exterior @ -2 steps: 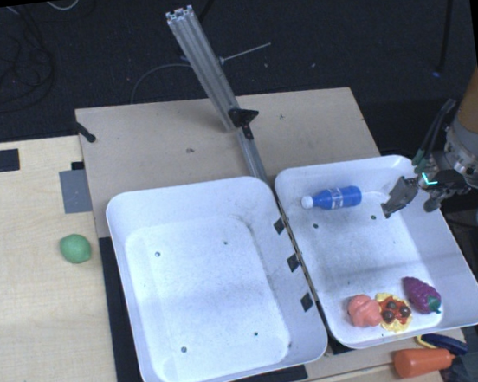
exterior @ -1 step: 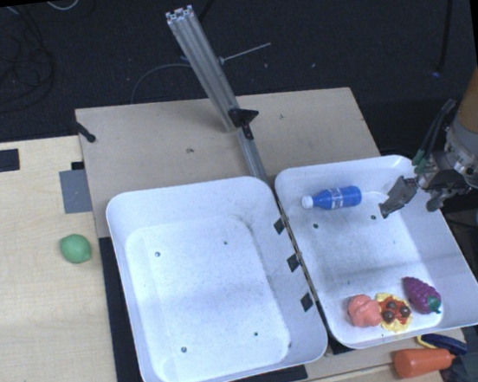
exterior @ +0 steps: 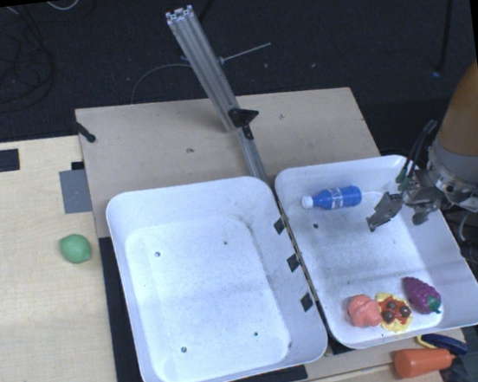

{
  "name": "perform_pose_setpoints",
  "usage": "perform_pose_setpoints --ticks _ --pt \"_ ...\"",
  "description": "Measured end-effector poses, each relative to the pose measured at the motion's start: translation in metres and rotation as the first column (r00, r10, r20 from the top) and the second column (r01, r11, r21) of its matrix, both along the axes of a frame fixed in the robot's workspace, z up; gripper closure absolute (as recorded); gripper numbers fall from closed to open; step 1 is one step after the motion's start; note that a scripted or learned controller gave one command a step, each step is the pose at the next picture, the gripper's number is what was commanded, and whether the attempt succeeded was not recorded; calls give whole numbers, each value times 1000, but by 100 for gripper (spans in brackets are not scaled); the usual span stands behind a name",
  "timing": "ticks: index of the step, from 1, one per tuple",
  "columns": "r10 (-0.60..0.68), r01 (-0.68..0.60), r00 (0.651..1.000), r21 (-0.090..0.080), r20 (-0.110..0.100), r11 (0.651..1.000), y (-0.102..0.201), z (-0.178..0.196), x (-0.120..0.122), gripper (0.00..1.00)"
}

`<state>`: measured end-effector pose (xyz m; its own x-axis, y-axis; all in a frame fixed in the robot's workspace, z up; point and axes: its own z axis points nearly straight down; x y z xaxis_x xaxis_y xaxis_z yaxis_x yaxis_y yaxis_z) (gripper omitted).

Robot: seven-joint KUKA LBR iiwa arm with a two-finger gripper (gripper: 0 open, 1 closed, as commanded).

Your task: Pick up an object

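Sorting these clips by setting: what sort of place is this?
Likely a robotics lab bench: two white bins side by side, toy food like a purple grape bunch, and a robot arm reaching in.

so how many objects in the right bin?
4. Blue bottle lies near the far wall; peach-coloured toy, yellow-red toy and purple grape bunch cluster along the near edge. None looks hidden.

No words, numbers or signs can be read anywhere. The blue bottle [exterior: 334,198] in the right bin [exterior: 460,275] has a band around it, but it is too small and blurry to show any letters.
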<state>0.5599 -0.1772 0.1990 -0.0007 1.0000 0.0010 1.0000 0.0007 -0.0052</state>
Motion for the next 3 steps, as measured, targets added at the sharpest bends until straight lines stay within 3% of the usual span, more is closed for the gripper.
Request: perform_pose_setpoints --ticks 2,3 --pt "0 0 1000 -1 4 1000 -4 -109 0 0" --pt "-2 2 1000 -1 7 1000 -6 -97 1 100"
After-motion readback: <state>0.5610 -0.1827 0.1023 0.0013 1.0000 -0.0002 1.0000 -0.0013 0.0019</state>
